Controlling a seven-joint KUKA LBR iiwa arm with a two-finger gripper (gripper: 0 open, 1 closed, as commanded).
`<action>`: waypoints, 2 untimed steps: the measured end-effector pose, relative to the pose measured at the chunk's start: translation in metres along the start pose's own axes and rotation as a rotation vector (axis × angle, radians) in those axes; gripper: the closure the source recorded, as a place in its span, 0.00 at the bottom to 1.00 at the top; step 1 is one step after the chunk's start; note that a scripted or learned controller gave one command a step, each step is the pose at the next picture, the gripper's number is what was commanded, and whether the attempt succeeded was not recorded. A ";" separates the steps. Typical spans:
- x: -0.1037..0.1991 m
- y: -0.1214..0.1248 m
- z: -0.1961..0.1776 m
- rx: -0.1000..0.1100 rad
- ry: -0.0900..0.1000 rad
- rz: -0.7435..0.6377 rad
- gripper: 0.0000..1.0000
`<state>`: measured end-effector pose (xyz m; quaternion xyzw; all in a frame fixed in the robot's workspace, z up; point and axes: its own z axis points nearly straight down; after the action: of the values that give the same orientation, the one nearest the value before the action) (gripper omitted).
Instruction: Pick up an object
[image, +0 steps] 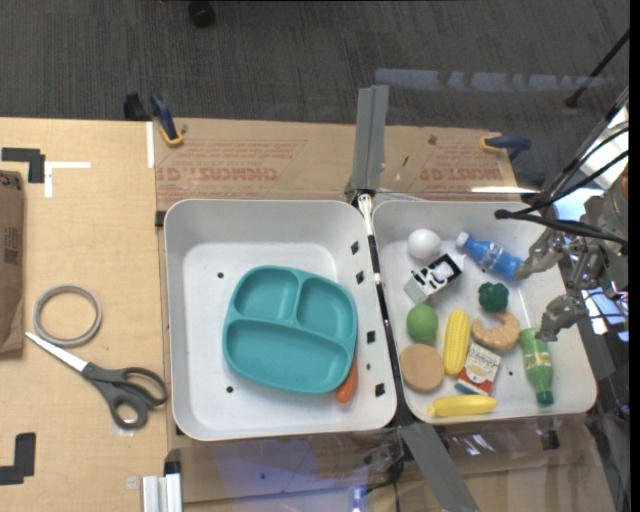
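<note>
Rightward, the gripper (556, 288) hangs spread and unladen just above the green bottle (536, 366).

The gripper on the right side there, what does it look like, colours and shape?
The gripper is a grey metal assembly with thin, angled finger links that look silvery. Dark, thin cables or rods run up and to the right behind it. A small patch of orange shows at the frame's right edge above it.
</note>
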<state>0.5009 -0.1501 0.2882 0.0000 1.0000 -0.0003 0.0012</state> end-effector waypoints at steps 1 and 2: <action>-0.047 -0.007 0.191 0.001 -0.010 0.135 0.00; -0.042 0.040 0.196 0.000 0.001 0.161 0.00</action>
<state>0.5432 -0.1101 0.0921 0.0807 0.9967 -0.0001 0.0007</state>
